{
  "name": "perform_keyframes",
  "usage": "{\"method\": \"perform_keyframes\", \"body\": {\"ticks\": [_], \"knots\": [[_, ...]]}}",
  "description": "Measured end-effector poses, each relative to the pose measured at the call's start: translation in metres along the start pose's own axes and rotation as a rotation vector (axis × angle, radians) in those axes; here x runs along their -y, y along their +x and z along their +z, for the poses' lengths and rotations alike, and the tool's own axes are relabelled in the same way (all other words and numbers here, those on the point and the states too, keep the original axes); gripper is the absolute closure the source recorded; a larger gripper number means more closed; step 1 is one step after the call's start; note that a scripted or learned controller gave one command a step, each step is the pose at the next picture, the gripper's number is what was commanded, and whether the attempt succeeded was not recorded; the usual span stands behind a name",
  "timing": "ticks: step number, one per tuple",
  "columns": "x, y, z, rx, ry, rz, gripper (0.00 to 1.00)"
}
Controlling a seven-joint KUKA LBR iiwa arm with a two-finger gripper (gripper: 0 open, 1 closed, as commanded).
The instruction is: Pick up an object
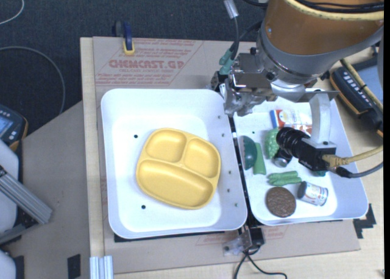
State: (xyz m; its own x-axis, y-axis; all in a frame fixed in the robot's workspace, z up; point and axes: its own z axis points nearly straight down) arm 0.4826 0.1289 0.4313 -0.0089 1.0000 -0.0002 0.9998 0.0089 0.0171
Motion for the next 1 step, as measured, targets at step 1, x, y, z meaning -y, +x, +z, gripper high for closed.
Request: {"method": "perform_keyframes", "body": {"ticks": [1], "knots": [[0.0084,0.05,0.1535,0.004,0.034,0.005,1.0]]}}
